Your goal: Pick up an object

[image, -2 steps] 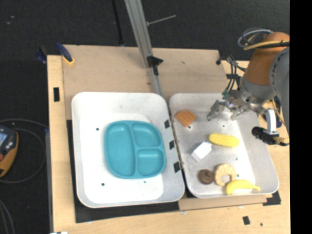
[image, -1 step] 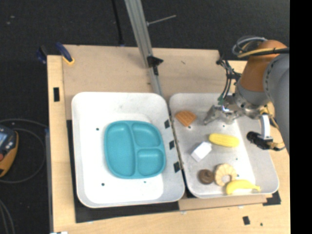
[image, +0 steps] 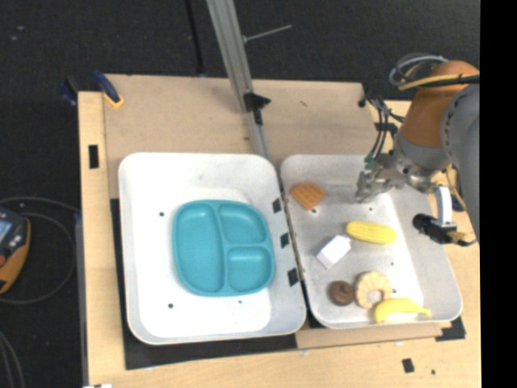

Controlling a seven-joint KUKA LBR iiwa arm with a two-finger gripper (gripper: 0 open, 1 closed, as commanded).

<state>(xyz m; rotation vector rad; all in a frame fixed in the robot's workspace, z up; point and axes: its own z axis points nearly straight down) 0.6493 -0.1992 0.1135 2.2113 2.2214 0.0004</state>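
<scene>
A single fixed camera is looking down from above the bench (image: 202, 111) at a slant, taking in both white bins: the left bin (image: 145, 217) is sitting near the middle of the frame, the right bin (image: 420, 273) toward the right. It is standing far enough back that the bench edges and dark floor (image: 81, 23) are showing around them. The arm (image: 440, 120) is entering from the right edge.

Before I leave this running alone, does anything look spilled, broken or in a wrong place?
Nothing stands out. The teal divided plate lies flat in the left bin. The corn cob, white block and banana all lie inside the right bin. The claw hangs above its far end.
</scene>
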